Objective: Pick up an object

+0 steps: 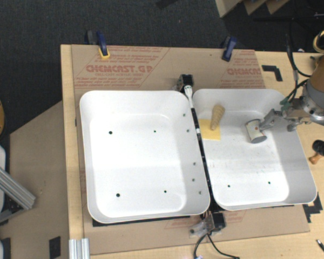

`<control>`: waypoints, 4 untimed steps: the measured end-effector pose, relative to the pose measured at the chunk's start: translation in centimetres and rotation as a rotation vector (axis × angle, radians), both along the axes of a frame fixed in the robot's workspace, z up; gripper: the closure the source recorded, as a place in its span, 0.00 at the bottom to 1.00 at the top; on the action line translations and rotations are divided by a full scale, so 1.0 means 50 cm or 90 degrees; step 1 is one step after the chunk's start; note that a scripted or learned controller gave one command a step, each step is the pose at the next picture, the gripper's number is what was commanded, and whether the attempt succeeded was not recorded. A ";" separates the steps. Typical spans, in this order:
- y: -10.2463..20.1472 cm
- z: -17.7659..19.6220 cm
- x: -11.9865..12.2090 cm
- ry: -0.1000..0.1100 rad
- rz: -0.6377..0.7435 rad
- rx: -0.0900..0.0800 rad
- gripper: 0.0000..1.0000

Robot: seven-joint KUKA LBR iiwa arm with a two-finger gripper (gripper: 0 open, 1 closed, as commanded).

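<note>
The gripper (pixel 255 132) sits low in the right bin (pixel 291 193), right of centre in the frame, at the end of the grey arm (pixel 318 99) that enters from the right edge. Its tip reads as a small grey cylinder-like end, and whether it is spread or closed cannot be told from this angle; nothing can be seen in its grasp.

The candidates for picking lie just left of it, in the upper left part of the same bin: a flat yellow square (pixel 210 129) next to the bin's left wall, and a tan cone-shaped piece (pixel 217 116) resting with its lower end over the square's upper edge. Both are near the gripper but apart from it.

To do this step well, the tool probably needs to shift left toward the cone (the taller, easier target, judging by shape) and close across its narrow width, not along its length. The yellow square looks thin and flat on the floor, so it may slip out of a pinch. Coming down too close to the bin wall risks a finger striking the rim.

The left bin (pixel 92 161) fills the middle left of the frame. On the brown board (pixel 151 63) under the bins, red print reads roughly "CHEMCAST GP", repeated at the upper right, partly cut off.
</note>
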State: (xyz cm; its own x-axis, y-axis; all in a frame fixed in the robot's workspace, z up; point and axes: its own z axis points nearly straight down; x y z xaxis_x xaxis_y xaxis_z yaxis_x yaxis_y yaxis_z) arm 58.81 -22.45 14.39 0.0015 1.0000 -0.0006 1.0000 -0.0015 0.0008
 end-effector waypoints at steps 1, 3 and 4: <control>0.093 -0.124 -0.047 0.004 0.002 0.002 0.00; 0.031 -0.117 0.063 -0.002 0.000 -0.001 0.00; 0.035 -0.095 0.064 -0.003 0.001 -0.002 1.00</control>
